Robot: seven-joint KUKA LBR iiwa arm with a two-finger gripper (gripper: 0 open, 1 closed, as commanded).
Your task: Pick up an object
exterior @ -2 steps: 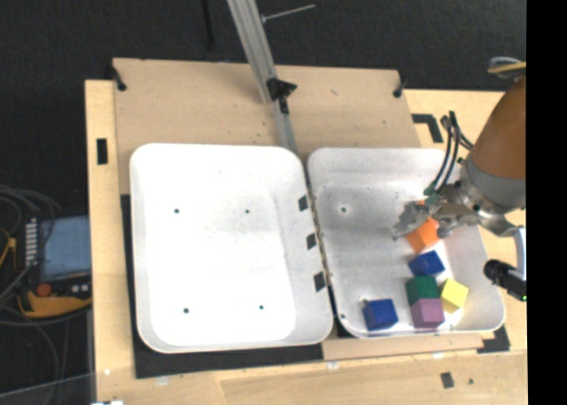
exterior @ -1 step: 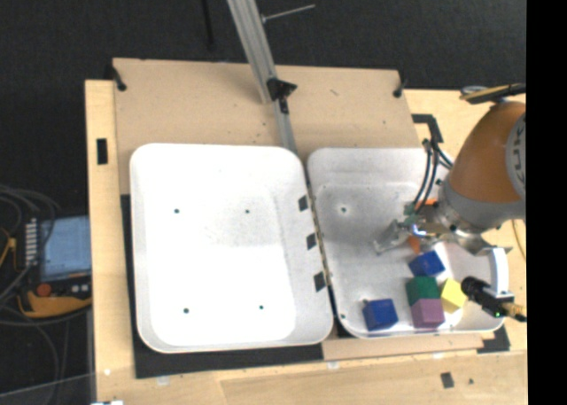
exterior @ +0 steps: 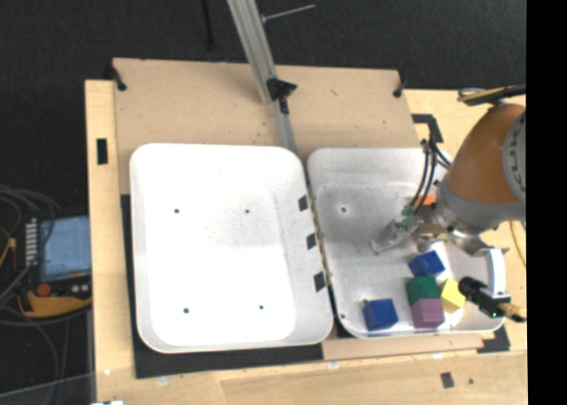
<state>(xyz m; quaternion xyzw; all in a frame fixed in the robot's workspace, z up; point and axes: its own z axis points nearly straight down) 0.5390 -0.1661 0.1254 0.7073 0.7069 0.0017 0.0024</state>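
Blocks sit clustered in the right bin, a shallow white tray with rounded corners and a scuffed, speckled floor: two blue cubes, a green one, a purple one and a yellow one, all matte and plain, without readable writing. The metal gripper hangs just left of the upper blue cube; whether it is open or closed cannot be told. The left bin looks smooth.

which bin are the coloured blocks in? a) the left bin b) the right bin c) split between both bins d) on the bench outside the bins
b: the two blue blocks, the green block, the purple block and the yellow block all sit in the near right part of the right bin, by the arm.
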